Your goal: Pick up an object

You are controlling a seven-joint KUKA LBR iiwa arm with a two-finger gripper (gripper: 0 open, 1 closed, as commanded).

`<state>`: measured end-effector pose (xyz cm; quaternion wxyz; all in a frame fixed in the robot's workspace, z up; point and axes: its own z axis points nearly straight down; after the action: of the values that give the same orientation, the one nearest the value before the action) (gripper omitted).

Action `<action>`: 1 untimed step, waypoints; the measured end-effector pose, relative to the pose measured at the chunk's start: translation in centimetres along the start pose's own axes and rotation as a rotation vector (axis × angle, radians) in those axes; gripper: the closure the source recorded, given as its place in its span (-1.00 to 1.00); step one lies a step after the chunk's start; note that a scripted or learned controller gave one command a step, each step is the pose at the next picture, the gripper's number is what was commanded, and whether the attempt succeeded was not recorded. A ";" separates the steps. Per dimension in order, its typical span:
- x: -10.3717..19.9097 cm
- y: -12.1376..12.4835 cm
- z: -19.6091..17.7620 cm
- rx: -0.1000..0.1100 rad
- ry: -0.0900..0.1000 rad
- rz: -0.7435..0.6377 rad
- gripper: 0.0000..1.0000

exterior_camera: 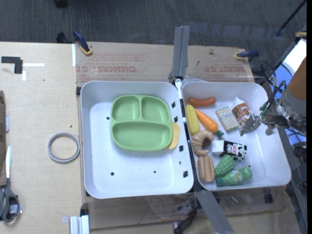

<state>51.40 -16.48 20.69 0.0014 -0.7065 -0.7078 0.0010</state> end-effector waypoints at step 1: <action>0.5 8.5 9.7 -0.019 -0.007 0.218 -1.00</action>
<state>59.92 -15.98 10.93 -0.0078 -0.7792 -0.6267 -0.0032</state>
